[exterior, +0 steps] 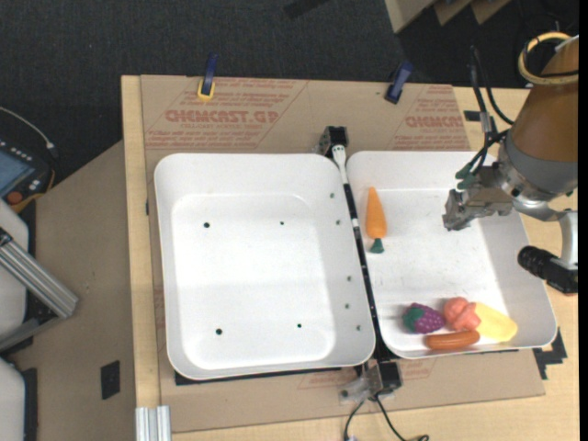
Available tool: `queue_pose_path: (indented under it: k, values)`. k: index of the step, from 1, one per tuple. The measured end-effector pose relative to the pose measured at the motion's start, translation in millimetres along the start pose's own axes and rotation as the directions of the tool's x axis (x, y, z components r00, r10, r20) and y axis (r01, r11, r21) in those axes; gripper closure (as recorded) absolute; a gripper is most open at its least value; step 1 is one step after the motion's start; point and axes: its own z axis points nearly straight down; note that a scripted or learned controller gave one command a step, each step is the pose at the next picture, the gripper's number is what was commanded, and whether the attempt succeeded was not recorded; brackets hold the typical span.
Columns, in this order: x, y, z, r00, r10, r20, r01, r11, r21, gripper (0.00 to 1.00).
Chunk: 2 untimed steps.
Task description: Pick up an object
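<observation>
Carrot (376, 213) lies by right bin's (514, 274) left wall; gripper (457, 219) state unclear

Robot lab: cardboard-topped bench (276, 108), clamps (208, 79), twin white bins (165, 246).

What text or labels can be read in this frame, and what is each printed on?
"CHEMCAST G.P" in red, on the cardboard sheet under the bins, at its far left; the last letters are blurred.
The same red print repeats at the far right of the cardboard sheet, too blurred and partly hidden to read.
Smaller red lines under both prints: too small to read.
No text shows on the white bins or the toy food.
</observation>
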Motion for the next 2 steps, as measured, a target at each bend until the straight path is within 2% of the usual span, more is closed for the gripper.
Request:
queue_pose_path:
  k: [1,2]
  values:
    - [44,-11,-117,1.0,-0.005,0.002,0.005,1.0,-0.013,0.0]
    - [82,-41,-221,1.0,-0.003,0.002,0.003,1.0,-0.007,0.0]
